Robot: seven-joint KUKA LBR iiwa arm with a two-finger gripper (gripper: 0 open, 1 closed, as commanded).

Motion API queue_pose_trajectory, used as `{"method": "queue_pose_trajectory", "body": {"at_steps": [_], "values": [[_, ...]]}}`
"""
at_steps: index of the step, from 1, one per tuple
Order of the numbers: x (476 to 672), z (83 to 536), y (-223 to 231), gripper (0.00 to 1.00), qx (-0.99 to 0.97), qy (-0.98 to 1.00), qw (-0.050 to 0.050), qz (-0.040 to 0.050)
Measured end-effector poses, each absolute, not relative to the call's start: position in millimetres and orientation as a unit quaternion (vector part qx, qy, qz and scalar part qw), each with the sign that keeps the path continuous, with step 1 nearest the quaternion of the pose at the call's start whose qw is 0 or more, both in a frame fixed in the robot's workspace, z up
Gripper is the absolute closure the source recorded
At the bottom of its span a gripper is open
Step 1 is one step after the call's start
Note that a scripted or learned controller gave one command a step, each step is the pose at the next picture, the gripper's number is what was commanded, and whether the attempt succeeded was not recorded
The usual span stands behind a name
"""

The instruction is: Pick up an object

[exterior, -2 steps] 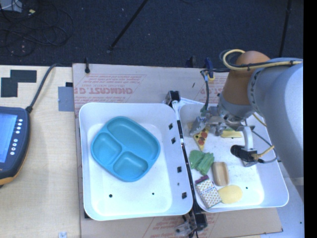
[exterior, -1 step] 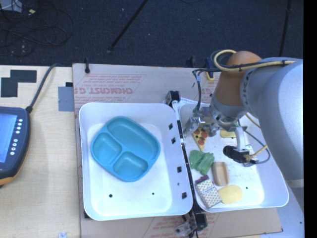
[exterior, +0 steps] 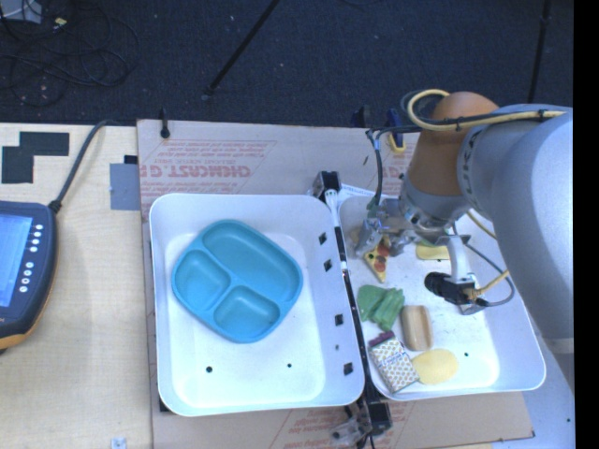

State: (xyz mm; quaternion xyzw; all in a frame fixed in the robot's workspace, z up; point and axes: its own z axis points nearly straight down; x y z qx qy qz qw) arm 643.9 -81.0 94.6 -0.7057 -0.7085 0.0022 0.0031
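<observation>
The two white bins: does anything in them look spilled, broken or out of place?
Nothing stands out. The blue divided plate lies flat in the left bin. In the right bin the green toy, hot-dog bun, lemon and checkered packet lie loosely clustered, none visibly damaged.

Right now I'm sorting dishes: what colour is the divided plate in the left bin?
Light blue plate, camera view.
</observation>
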Motion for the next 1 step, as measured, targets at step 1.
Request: {"method": "queue_pose_trajectory", "body": {"at_steps": [1], "values": [[588.4,191.1,-35.9,1.0,-0.706,-0.708,0.001,-0.0009]]}}
